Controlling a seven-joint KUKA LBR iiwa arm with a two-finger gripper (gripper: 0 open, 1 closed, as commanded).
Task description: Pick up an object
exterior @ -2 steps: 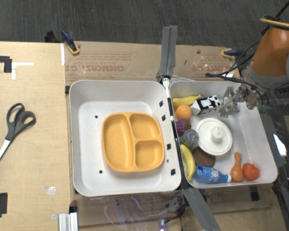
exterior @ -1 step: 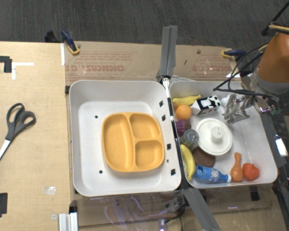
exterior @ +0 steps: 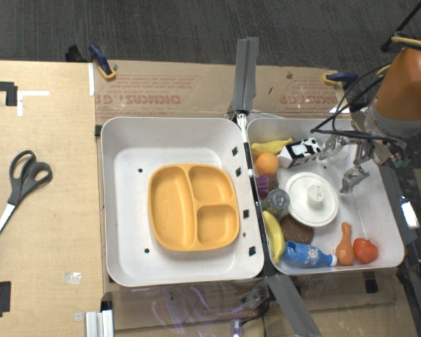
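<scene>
Hovering over right bin, gripper open, nothing held, near white lid.

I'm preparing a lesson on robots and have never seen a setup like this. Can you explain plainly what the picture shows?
One camera looks down at a slant on a workbench. Two shallow white bins sit side by side. The left bin holds a yellow divided tray. The right bin holds small objects: a white round lid, bananas, an orange, a blue bottle and a red tomato-like toy. The robot arm, grey with an orange band, reaches in from the right; its metal pincer hangs above the right bin with nothing visibly between its fingers. Scissors lie on the bench at the left.
</scene>
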